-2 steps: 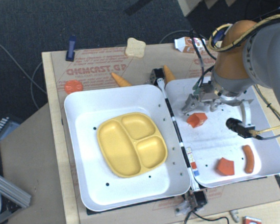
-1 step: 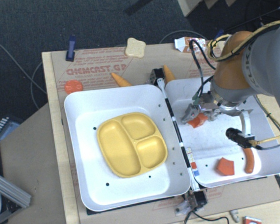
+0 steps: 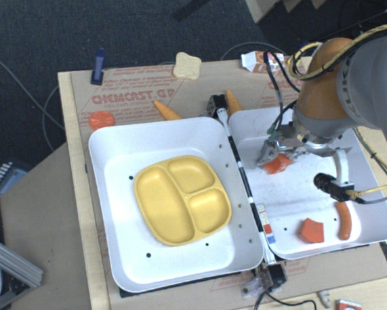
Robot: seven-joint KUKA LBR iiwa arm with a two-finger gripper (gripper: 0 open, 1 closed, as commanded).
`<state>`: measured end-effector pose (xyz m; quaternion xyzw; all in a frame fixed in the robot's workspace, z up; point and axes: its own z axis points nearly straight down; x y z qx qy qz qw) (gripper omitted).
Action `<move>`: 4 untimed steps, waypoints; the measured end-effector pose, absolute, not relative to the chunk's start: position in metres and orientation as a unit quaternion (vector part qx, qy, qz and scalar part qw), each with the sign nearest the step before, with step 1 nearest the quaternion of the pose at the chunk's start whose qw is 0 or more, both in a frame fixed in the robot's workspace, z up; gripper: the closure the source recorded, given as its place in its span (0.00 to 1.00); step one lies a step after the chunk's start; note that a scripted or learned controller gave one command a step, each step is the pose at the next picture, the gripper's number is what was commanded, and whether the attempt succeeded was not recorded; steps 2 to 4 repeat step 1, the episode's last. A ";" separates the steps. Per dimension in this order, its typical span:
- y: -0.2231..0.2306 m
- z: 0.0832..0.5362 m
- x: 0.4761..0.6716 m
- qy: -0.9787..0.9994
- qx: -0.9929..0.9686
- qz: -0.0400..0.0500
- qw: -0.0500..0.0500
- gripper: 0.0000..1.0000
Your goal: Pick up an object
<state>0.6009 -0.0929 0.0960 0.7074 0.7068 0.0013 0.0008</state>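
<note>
Fingers (image 3: 270,153) stand apart, tips down over the right bin (image 3: 374,232). The red piece (image 3: 277,166) lies directly beneath them in that bin's far left part, its long axis roughly across the bin. I cannot tell whether they touch it.

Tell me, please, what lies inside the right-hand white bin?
The right bin holds a red piece right by the claw, an orange block and a sausage. The arm covers the bin's far corner, so anything there is hidden.
</note>
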 end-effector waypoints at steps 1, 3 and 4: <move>-0.032 0.186 0.614 0.708 0.707 0.001 0.001 1.00; -0.032 0.186 0.614 0.708 0.707 0.001 0.001 1.00; -0.032 0.186 0.614 0.708 0.707 0.001 0.001 1.00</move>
